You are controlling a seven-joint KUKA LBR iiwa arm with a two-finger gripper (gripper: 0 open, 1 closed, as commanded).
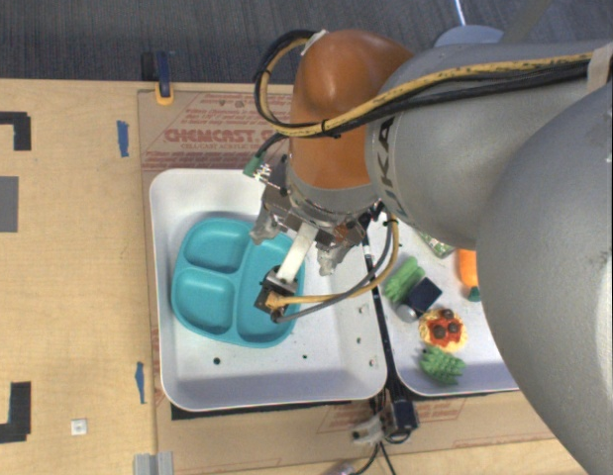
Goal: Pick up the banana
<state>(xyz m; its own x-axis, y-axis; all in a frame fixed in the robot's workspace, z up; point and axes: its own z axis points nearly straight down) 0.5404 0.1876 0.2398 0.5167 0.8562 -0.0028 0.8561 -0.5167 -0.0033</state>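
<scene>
From my station, the tan surface (68, 265) runs down the left, marked with bits of blue tape (122, 138). Next comes the left bin (187, 384), and in it lies a teal divided tray (212, 285) with three compartments, resting flat on the bin's floor. The jaws hang over the right edge of that tray, at or just above its rim, with a yellow cable (336, 293) looping away beside them. Whether they are wide or narrow I cannot tell, and I see nothing I could call held. I cannot make out where the banana lies relative to the jaws.

Further right, the right bin (464, 382) holds a cluster of small toys: a green piece (399, 277) touching a dark blue block (421, 295), an orange piece (467, 267) near the arm, a round yellow toy with red and dark spots (445, 330), and a knobbly green piece (442, 365) just below it. The grey arm (484, 146), with its orange band (336, 97), covers much of that bin.
</scene>
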